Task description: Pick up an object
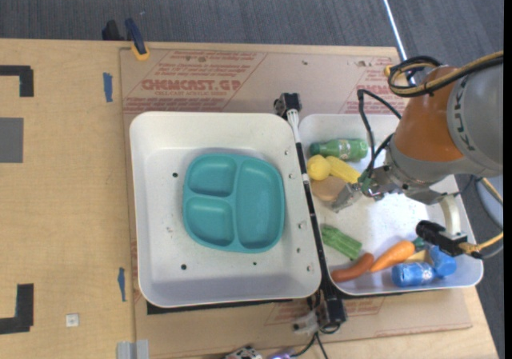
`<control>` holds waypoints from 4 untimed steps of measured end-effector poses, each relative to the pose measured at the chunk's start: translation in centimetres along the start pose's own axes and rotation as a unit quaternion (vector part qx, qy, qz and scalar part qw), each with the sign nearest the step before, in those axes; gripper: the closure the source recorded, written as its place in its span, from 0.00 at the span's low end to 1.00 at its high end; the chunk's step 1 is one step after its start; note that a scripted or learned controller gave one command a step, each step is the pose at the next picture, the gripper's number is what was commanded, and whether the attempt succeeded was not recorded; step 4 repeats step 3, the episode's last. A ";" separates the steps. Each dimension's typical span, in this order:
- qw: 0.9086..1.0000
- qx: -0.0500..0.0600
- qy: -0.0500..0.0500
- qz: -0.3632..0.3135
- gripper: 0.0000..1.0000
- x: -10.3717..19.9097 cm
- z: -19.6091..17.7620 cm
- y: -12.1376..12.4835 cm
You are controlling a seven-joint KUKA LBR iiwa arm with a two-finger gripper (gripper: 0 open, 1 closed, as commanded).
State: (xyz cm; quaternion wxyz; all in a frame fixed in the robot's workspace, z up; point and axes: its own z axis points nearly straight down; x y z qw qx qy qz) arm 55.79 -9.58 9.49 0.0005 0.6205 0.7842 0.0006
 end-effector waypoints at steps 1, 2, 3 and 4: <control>0.993 0.000 -0.001 0.116 0.00 -2.4 1.0 7.2; 0.993 -0.001 -0.001 0.115 1.00 -2.4 -0.1 7.3; 0.986 0.000 0.000 0.169 1.00 2.1 -11.4 2.6; 0.986 0.000 0.000 0.169 1.00 2.1 -11.4 2.6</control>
